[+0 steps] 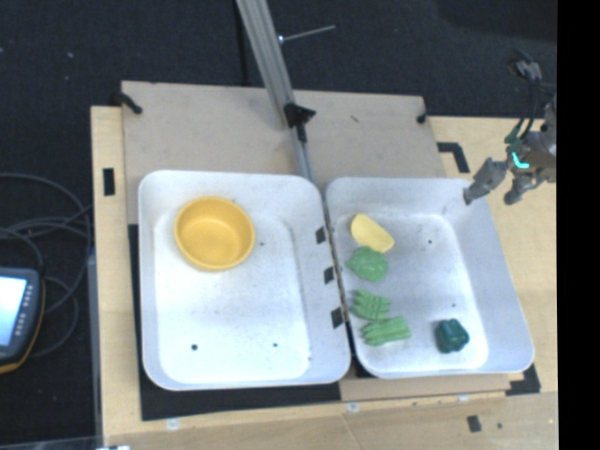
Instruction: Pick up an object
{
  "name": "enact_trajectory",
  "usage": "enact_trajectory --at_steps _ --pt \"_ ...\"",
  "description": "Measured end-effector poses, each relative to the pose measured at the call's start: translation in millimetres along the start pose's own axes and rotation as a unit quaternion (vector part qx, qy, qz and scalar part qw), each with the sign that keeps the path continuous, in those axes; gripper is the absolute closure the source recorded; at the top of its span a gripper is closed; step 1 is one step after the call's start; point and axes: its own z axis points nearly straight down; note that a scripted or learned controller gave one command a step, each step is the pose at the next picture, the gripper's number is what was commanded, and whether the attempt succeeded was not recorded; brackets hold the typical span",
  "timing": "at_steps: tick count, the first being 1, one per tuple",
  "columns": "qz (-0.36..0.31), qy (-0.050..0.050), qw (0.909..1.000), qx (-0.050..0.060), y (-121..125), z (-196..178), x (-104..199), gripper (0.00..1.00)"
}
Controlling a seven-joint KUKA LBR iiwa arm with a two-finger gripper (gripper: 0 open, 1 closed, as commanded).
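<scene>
The right bin holds several small items along its left side: a yellow piece, a round green piece, and two ridged green pieces. A dark green block lies near its front right corner. A yellow bowl sits in the left bin. My gripper hangs at the far right, above the right bin's back right corner, well away from all the items. It is open, its two fingers spread apart with nothing between them.
A slanted metal post rises from the back between the two bins. The bins rest on a wooden bench. Cables and a handheld screen lie off to the left.
</scene>
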Motion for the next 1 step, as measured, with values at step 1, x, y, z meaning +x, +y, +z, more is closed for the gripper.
enact_trajectory --at_steps 1 --pt "0.000 0.000 1.0000 0.000 0.0 0.1 0.0 0.00"
